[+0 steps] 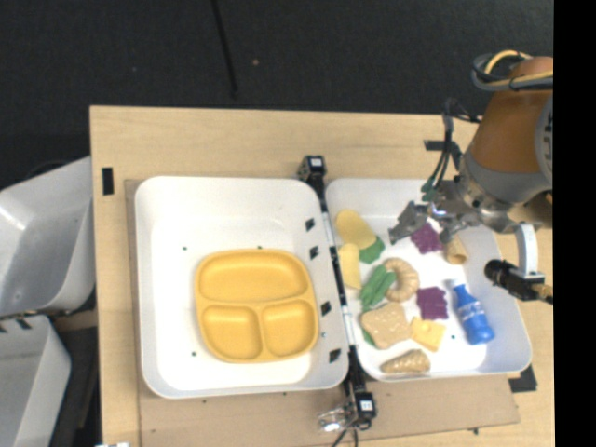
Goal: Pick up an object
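on the tabletop (233, 142) two white bins sit side by side. left bin (168, 250) holds a yellow tray (256, 304) with three compartments. right bin (503, 347) holds a heap of toy food: a yellow piece (352, 226) beside a green block (372, 249), a green pod (376, 285), a tan croissant (402, 278), toast (386, 325), a cheese wedge (428, 333), a bread roll (406, 364), two purple pieces (431, 301), and a blue bottle (472, 315). the end effector (436, 222) hangs low over the right bin's far part, just above the upper purple piece (426, 238); whether its fingers are spread or closed i cannot tell, and nothing shows pinched between them.
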Controlling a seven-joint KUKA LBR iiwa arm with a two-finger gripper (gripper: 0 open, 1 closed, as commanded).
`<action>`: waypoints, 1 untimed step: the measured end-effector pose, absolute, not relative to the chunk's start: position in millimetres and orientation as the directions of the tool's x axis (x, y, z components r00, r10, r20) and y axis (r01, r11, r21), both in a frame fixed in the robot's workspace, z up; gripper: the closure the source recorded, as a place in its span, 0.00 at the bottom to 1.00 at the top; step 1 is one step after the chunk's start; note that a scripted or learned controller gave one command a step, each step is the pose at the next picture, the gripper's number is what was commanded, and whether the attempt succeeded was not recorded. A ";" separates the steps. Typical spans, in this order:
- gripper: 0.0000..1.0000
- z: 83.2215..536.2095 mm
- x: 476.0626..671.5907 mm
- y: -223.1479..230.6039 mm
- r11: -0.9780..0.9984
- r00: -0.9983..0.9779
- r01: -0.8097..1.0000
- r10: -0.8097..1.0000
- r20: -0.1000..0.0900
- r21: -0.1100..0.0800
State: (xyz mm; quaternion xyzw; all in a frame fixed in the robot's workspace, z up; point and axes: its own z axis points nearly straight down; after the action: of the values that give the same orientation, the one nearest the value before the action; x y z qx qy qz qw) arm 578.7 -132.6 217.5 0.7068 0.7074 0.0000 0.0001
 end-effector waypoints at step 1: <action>0.00 117.4 543.6 -128.4 0.000 0.000 1.000 1.000 -0.003 0.010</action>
State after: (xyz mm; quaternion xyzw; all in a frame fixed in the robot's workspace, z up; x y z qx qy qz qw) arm 543.6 -128.4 117.4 0.7070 0.7072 0.0024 0.0045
